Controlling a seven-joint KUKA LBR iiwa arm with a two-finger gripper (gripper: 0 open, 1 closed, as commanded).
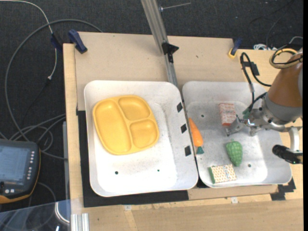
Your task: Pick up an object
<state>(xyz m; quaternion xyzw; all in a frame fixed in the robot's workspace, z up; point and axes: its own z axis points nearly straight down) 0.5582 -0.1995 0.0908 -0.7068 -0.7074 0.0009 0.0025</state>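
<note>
From the camera above, the tabletop (pixel 130 57) carries two white bins. The left bin (pixel 96 177) holds a yellow divided plate (pixel 126 124) near its far left corner. The right bin (pixel 269 172) holds a carrot (pixel 195 134) along its left wall, a small carton (pixel 227 113) toward the far side, a green lump (pixel 235 151) in the middle and a patterned packet (pixel 223 173) at the near edge. The gripper (pixel 236 128) sits low just beside the carton's near end, above the green lump; whether its fingers are spread or pressed together I cannot tell. This looks like the reach step, nothing lifted. Next it likely needs to settle over the carton, close and rise.
</note>
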